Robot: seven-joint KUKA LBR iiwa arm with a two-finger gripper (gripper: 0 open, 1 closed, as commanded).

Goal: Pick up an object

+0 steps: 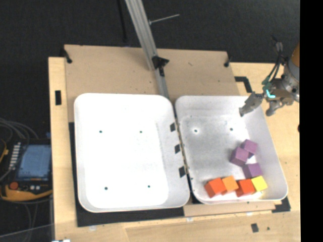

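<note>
The blocks sit in the near right corner of the right bin (202,110). Two purple blocks (244,152) lie a bit up from the rest, with a third purple one below them. A row of orange blocks (222,185) and a yellow block (260,183) lines the near wall. The end effector (258,106) hangs over the far right edge of that bin, well apart from the blocks. Its two fingers are spread apart with nothing between them. The left bin (126,150) sits beside it on the worktop (116,64).
</note>
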